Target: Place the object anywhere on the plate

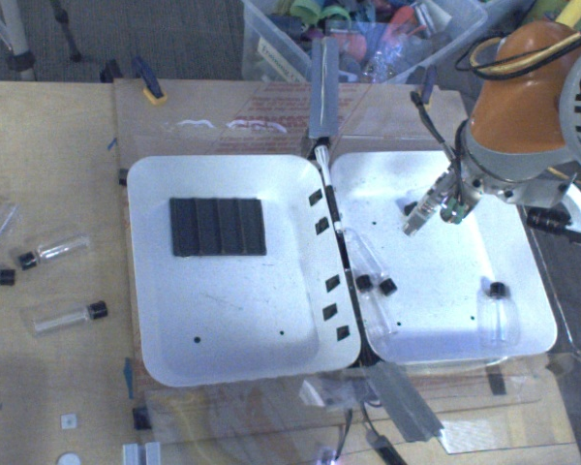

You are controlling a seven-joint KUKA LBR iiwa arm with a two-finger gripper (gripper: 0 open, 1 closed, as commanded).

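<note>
Two white bins (155, 260) are counted on the bench, one black ribbed plate (218, 227) in the left, three clear black-capped vials (496, 313) in the right, and four more vials (68, 315) beside them.

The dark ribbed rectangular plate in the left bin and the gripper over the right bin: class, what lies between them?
In the camera view, between the dark ribbed rectangular plate and the gripper lie bare white bin floor and the black-tabbed divider where both bins meet.
</note>
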